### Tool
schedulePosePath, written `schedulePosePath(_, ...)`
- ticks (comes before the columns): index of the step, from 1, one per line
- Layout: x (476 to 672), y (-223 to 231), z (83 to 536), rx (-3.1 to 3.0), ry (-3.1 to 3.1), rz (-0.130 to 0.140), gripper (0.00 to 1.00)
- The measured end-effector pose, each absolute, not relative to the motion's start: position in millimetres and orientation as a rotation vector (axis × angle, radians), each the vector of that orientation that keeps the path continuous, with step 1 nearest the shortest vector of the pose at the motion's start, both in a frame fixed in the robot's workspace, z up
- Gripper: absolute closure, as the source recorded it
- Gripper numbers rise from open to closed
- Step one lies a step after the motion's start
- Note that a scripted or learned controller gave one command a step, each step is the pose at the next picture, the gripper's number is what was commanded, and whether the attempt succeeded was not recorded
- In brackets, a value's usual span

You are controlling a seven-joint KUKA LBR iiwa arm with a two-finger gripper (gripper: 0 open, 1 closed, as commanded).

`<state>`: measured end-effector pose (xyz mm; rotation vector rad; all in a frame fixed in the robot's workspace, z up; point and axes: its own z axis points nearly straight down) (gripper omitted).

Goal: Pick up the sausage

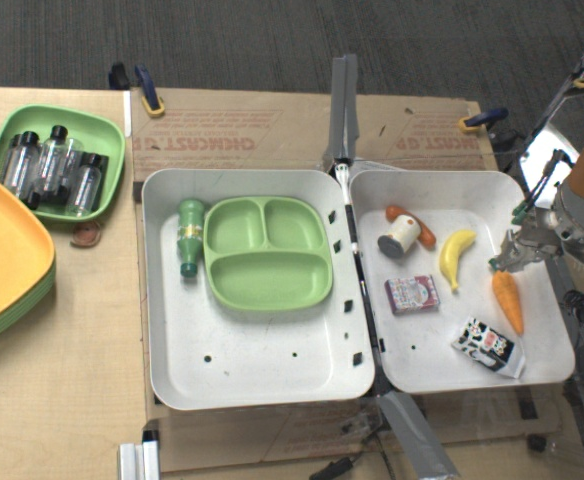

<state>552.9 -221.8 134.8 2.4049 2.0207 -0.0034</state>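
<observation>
The sausage [419, 226] lies slantwise in the right bin [547, 363], far-left end to near-right, partly under a white cup [401, 236]. My claw [510, 258] hovers over the carrot [509, 301]; its spread I cannot tell.

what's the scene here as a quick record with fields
target: sausage, right bin, partly behind a white cup
gripper: gripper above the carrot, apart from the sausage
other right bin items: banana, pink card box, black and white carton
left bin: green divided plate, green bottle beside it
task state: sausage not yet picked
</observation>
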Motion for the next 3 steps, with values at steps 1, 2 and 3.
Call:
schedulePosePath(1, 509.3, -159.9, 148.4, 2.251, 2.195, -0.003, 1.00)
schedulePosePath(2, 503.6, -203.4, 90.4, 2.126, 2.318, -0.003, 1.00)
schedulePosePath(3, 477.2, -164.7, 106.0, 2.126, 2.315, -0.001, 1.00)
